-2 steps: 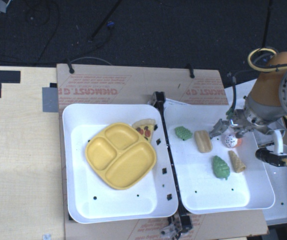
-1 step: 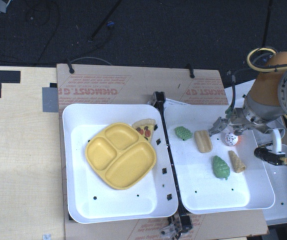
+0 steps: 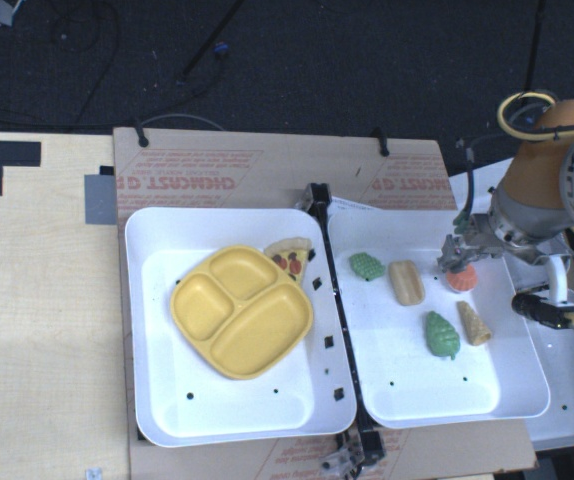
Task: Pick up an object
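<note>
A: Count them, left to right.

B: Two bins. The left bin holds one yellow tray with three compartments, lying near its middle, and one pizza slice touching the tray's far right edge, close to the bin's far right corner.

A: The right bin?

B: Five things. One small green piece near the far left, one tan block just beside it, one larger green piece nearer the middle, one tan cone just beside that, and one red piece by the far right edge.

A: The gripper?

B: Directly over the red piece, hiding part of it. Whether its fingers are spread or pressed together, I cannot tell.

A: Around them?

B: Cardboard under both bins; a black divider between them.
</note>
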Controlling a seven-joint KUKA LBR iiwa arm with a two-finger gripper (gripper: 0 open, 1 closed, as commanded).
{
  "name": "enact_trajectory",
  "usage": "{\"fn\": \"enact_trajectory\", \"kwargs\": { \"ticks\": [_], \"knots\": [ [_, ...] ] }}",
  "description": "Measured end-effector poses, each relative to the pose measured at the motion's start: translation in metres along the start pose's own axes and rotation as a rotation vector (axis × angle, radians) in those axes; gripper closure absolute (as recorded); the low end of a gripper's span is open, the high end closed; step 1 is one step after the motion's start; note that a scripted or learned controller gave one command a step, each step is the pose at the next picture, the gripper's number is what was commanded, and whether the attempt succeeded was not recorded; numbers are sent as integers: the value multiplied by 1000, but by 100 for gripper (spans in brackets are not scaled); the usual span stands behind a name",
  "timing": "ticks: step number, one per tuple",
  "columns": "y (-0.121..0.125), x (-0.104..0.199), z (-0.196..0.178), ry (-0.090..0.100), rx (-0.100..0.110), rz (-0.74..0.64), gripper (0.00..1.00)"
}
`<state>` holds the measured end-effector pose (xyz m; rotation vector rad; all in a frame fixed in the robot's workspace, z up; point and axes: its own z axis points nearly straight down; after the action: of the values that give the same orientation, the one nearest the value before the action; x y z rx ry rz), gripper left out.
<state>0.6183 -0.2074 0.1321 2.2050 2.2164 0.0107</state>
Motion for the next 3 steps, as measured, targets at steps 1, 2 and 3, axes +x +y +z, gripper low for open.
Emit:
{"fn": "enact_trajectory", "kwargs": {
  "ticks": [1, 2, 3],
  "knots": [
    [7, 1, -44, 5, 13, 3, 100],
    [8, 0, -97, 5, 13, 2, 100],
    [9, 0, -104, 6, 16, 1, 100]
  ]
}}
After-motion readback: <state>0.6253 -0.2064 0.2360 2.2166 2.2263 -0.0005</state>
